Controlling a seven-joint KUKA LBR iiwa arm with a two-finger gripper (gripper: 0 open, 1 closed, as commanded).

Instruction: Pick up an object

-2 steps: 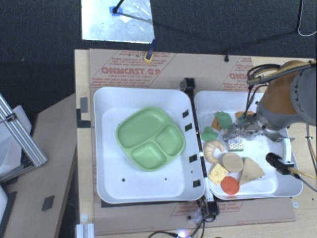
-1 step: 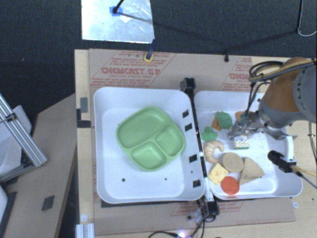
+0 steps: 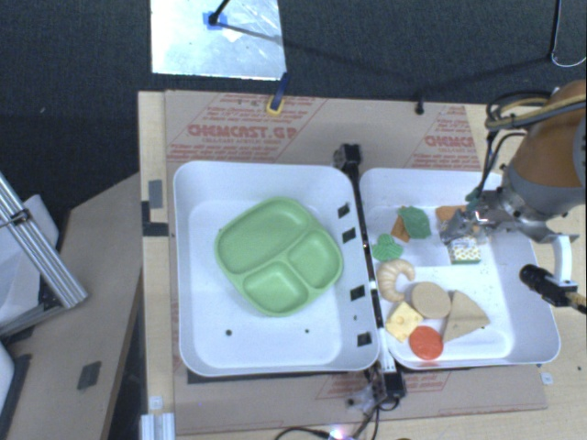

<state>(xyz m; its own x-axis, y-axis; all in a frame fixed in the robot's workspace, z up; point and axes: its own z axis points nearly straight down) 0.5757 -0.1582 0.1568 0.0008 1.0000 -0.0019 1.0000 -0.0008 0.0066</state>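
Arm bent low over the right white bin (image 3: 527, 333).
Its claw (image 3: 466, 225) hangs above a small speckled square block (image 3: 466, 252); I cannot tell its grip state.

Toy foods (image 3: 429, 305) crowd the right bin's (image 3: 523, 324) left half; its right half lies open. A green tray (image 3: 278, 255) occupies the left bin's (image 3: 197, 273) middle.
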